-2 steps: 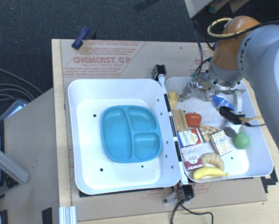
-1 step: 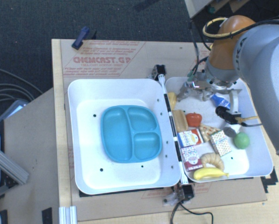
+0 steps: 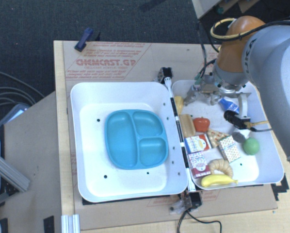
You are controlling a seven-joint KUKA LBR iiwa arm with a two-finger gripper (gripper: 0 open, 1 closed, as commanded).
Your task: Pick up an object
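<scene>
a blue clip (image 3: 83,39) lies on the desk (image 3: 67,178), far up and left of the tomato (image 3: 201,124); the left bin (image 3: 87,101) sits well left of the tomato and holds a blue plate (image 3: 135,139) with three sections, flat near its middle; the right bin (image 3: 254,170) holds the tomato and the other loose things; a small yellow piece (image 3: 178,102) lies up and left of the tomato, by the bin's left wall; a wooden block (image 3: 186,126) lies just left of the tomato; a red and white box (image 3: 197,143) lies just below the tomato, and a packet (image 3: 200,163) lower still; a croissant (image 3: 221,166) lies below and slightly right of the tomato, with a banana (image 3: 217,180) touching its lower side; a patterned box (image 3: 230,148) lies down and right of the tomato; a green ball (image 3: 251,146) lies farther right, well apart from the tomato; a blue thing (image 3: 229,104) lies up and right of the tomato; the arm (image 3: 276,57) reaches in from the right, and the jaws hang low over the far end of the right bin, just above the tomato and a little to its right; i cannot tell whether the jaws are open or shut, nor whether they have hold of anything.
</scene>
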